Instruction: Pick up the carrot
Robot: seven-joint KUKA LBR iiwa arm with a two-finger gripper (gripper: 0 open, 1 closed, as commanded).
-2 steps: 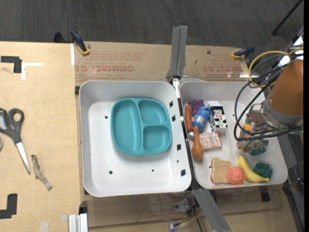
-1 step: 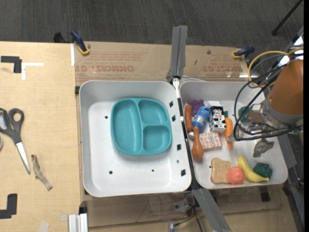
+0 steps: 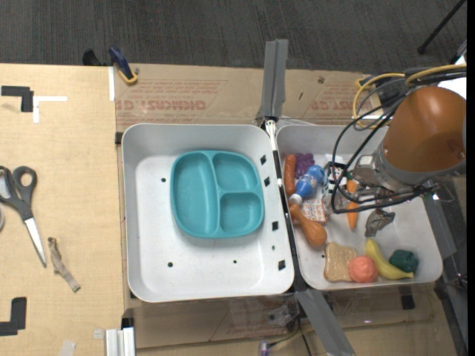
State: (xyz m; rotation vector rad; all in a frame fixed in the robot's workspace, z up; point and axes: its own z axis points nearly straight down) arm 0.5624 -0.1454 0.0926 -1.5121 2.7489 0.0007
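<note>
**Inspector:** Report the bench.

**Assistant:** Two white bins side by side. The left bin (image 3: 141,221) holds a teal divided plate (image 3: 218,193), lying flat near its centre. The right bin (image 3: 427,232) holds the food items.

**Inspector:** The carrot?

**Assistant:** A small orange carrot (image 3: 352,212) sits in the middle of the right bin, standing roughly on end in this view, directly at the gripper (image 3: 364,208). Cables and the gripper body cover part of it.

**Inspector:** State of the tool?

**Assistant:** Cannot tell. The arm's orange band (image 3: 427,128) and dark cabling hide most of the mechanism, so no grasp can be confirmed.

**Inspector:** Surrounding items?

**Assistant:** Along the right bin's left wall: a sausage (image 3: 289,173), a blue-and-white bottle (image 3: 307,182) and an orange drumstick-shaped piece (image 3: 309,228). Along the near wall: a bread slice (image 3: 338,262), a pink ball (image 3: 363,269) touching it, a banana (image 3: 384,262) and a green item (image 3: 404,259).

**Inspector:** Outside the bins?

**Assistant:** Scissors (image 3: 24,206) on the wooden surface at far left.
</note>
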